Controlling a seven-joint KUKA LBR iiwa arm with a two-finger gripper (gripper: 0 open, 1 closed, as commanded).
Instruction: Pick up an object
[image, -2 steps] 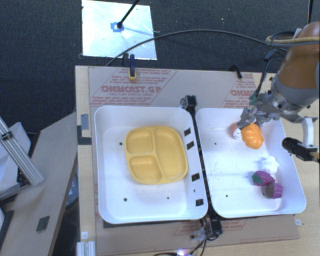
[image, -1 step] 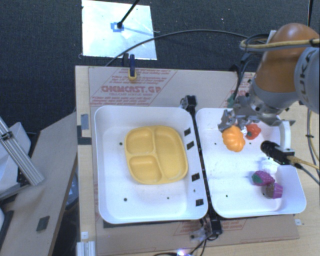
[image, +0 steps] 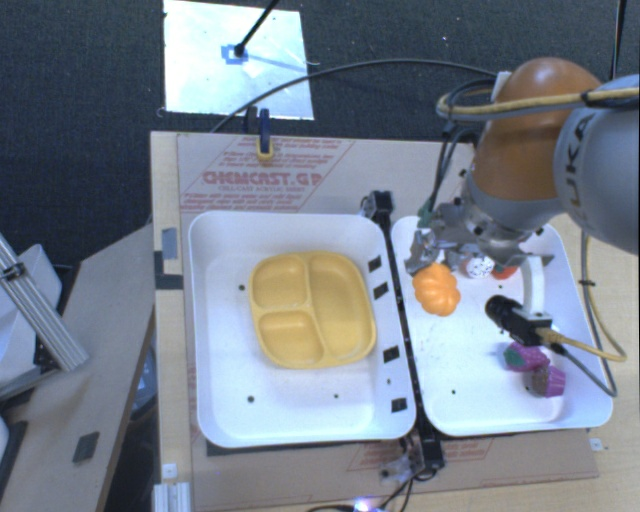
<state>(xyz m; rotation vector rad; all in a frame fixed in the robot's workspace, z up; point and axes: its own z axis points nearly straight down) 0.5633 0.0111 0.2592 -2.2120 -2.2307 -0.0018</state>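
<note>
Open floor across the right bin (image: 450, 400) toward the camera-side left corner. Farther back, blocked — orange toy (image: 436, 288) hard by the dividing wall, purple pieces (image: 535, 368) near the right wall. Left bin (image: 220, 400): yellow plate (image: 305, 308) mid-floor, margins passable

My gripper (image: 432, 252) beside an orange pumpkin toy (image: 437, 289) in the right bin (image: 470, 400); yellow plate (image: 310, 308) in the left bin (image: 225, 350).
</note>
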